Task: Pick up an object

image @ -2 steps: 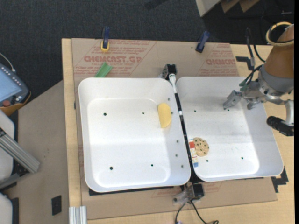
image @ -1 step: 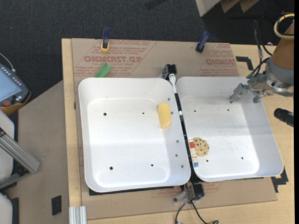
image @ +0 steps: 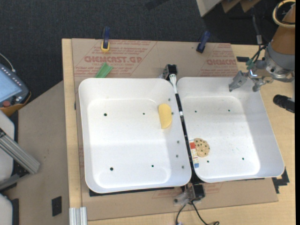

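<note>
The gripper [image: 247,81], open and empty at the frame's upper right, should descend squarely over the cookie [image: 201,147] at lower centre, clear of the bin wall [image: 187,139].

Grey arm [image: 280,60], orange band above wrist, metal two-finger tool [image: 247,82], thin cables

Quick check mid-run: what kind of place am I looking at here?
Probably a robotics lab test bench: two white bins sit on a clamped board, the robot's gripper hangs above, and a cookie lies ready.
</note>
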Robot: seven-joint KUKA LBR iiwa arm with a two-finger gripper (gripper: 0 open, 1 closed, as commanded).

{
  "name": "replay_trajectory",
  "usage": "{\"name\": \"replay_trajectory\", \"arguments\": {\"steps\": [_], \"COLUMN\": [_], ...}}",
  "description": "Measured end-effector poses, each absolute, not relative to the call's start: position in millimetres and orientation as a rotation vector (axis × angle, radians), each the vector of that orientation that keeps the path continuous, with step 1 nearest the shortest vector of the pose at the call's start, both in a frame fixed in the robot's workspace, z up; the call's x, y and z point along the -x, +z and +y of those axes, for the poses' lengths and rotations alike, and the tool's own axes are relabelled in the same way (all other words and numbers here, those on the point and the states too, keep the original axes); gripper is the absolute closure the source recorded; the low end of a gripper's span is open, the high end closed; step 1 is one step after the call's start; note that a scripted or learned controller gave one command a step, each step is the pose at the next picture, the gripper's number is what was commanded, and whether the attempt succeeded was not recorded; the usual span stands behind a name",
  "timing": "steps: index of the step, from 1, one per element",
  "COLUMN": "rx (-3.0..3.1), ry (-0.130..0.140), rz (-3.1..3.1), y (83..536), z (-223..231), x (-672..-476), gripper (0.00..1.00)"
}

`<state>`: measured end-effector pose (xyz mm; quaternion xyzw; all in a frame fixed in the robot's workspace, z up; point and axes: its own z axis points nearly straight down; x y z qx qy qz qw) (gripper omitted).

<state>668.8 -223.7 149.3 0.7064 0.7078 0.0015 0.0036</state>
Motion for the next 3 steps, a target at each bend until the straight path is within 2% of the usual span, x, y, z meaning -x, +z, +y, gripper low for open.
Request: {"name": "replay_trajectory", "arguments": {"steps": [1,2,3], "rx": [-2.232,-2.221,-2.22], "ry": [-0.009,0.001,0.002], "rz": [2.228,2.218,2.233], "y": [80,96,144], "z": [-207,-209,-114], "x": [-584.8,-590.5,-521.7], "gripper": [0.0,1.0,1.0]}}
